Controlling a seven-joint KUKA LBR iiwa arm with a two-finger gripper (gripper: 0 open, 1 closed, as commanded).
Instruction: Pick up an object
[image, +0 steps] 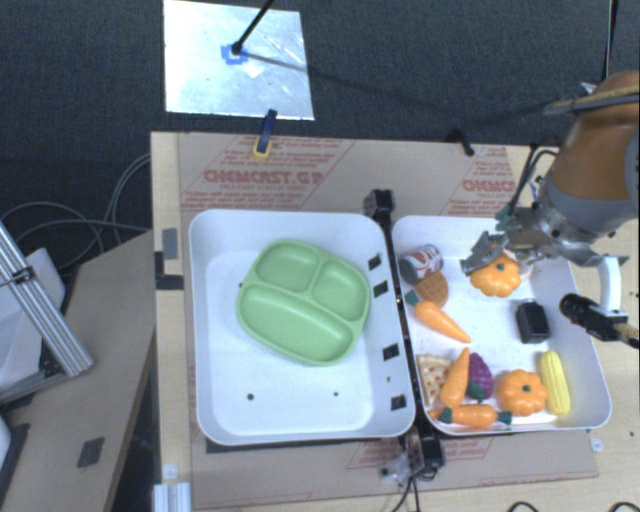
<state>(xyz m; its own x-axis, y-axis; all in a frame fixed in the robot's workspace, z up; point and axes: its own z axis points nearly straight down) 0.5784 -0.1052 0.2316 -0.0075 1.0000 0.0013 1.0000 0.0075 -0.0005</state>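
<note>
The small orange pumpkin (497, 277) sits under the gripper (492, 252); jaw state unclear, so centre your fingers astride it before closing.

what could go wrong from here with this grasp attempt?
1. The gripper sits at the edge of the orange pumpkin, not over its middle; a round toy could squirt out sideways.
2. The black block and a carrot lie close by, so a slip may knock them.
</note>
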